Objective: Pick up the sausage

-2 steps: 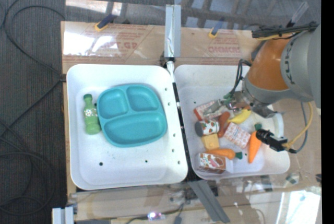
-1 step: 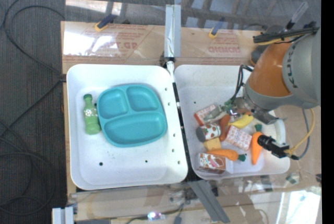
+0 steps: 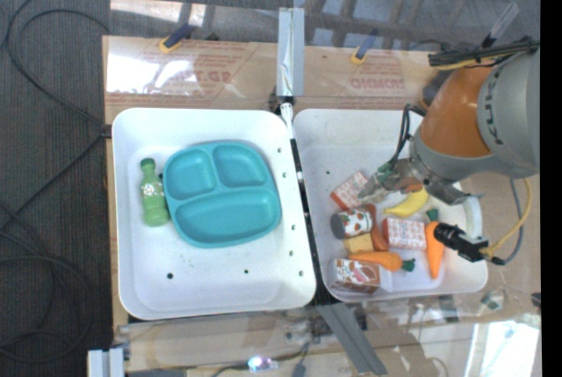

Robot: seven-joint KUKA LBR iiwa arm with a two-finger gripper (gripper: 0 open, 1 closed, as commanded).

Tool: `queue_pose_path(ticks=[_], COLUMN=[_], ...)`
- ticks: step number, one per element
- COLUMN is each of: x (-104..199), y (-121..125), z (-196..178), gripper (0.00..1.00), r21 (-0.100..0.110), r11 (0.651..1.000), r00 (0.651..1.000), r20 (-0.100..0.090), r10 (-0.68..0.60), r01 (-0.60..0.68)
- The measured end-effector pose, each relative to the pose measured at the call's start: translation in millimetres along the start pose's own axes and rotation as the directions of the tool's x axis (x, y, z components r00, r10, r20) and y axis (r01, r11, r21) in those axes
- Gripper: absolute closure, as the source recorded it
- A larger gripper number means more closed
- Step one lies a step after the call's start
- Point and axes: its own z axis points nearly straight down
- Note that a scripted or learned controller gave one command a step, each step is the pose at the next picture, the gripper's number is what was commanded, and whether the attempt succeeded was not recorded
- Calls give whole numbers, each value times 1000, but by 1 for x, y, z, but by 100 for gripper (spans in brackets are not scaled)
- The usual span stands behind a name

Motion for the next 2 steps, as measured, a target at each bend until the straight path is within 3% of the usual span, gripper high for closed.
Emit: queue_pose_path(ticks=[1, 2], x=[1, -16], y=[-2, -46], z=[2, 18], gripper=[0, 0], r21=[6, 23], r11=[1000, 999], r00=[1000, 1000], r20=[-2, 0], r10=[0, -23], r01=[0, 23])
